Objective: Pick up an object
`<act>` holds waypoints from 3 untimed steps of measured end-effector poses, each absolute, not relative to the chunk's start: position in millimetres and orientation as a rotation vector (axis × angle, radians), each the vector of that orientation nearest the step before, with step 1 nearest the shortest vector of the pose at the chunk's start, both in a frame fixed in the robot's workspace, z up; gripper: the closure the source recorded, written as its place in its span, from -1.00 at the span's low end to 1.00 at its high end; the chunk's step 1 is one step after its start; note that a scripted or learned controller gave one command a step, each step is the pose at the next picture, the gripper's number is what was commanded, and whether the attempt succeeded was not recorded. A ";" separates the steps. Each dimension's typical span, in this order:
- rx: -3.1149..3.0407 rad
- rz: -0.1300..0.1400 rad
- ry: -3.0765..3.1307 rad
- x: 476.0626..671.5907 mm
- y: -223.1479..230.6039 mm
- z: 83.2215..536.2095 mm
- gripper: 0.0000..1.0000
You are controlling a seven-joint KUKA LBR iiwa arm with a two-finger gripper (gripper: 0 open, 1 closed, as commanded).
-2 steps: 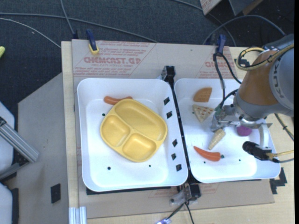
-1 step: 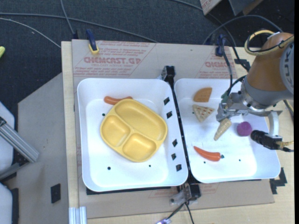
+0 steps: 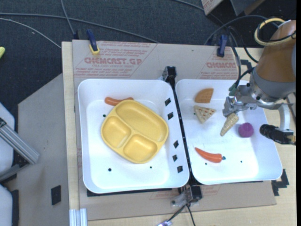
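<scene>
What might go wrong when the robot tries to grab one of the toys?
The gripper hangs right over the cone, with the purple ball close beside it. It may bump the ball and send it rolling. The cone lies tilted, so it might slip away. The wedge nearby might get nudged too.

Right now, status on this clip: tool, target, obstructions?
Tool low in right bin, above cone-shaped piece. Nothing visibly gripped. Purple ball close beside cone.

Single arm (image 3: 275, 62) entering from the right edge, its orange band uppermost and the grey wrist below it. The gripper (image 3: 231, 108) sits left of and slightly below the wrist, directed down and leftward; its finger spacing cannot be resolved.
</scene>
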State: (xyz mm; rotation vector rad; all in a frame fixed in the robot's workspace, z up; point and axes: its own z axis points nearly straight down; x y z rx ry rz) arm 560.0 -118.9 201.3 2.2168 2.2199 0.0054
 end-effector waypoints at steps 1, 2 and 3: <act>2.216 0.006 2.219 561.4 -118.9 255.5 1.00; 2.220 -0.001 2.230 542.3 -64.7 239.8 1.00; 2.220 -0.002 2.231 519.5 -8.2 229.8 1.00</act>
